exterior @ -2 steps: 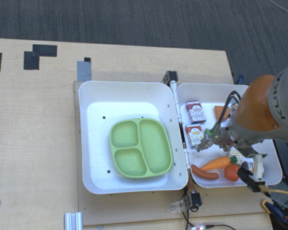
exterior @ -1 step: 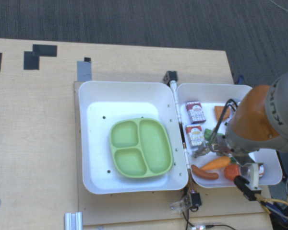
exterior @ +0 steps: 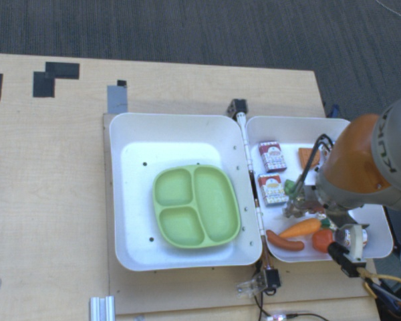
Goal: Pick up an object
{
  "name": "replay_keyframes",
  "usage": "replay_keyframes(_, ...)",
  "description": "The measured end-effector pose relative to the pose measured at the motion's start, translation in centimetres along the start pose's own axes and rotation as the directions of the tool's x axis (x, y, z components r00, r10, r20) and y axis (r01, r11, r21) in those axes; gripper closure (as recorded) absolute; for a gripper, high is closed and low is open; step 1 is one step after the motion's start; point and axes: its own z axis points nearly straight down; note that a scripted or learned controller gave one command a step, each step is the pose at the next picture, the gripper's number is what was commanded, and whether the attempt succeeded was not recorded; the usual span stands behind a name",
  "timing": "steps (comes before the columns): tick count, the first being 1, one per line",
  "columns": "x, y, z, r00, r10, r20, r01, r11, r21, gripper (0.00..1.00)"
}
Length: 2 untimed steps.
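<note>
While the gripper (exterior: 298, 208), its grasp impossible to tell, hangs low in the right bin (exterior: 381, 243), the carrot (exterior: 301, 229) lies just beneath it, beside the sausage (exterior: 285, 241).

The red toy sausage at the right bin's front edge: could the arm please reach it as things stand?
Probably yes: the red toy sausage lies uncovered, and the tool hangs just behind it, with the orange toy carrot between.
</note>
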Motion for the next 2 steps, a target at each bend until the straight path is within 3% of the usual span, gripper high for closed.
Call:
replay_keyframes(1, 0.0, 0.0, 0.0, 1.0, 0.0, 0.0, 0.0, 1.0, 0.0, 0.0)
replay_keyframes(2, 0.1, 0.2, -1.0, 1.0, -0.002, -0.001, 0.002, 1.0, -0.003, 1.0)
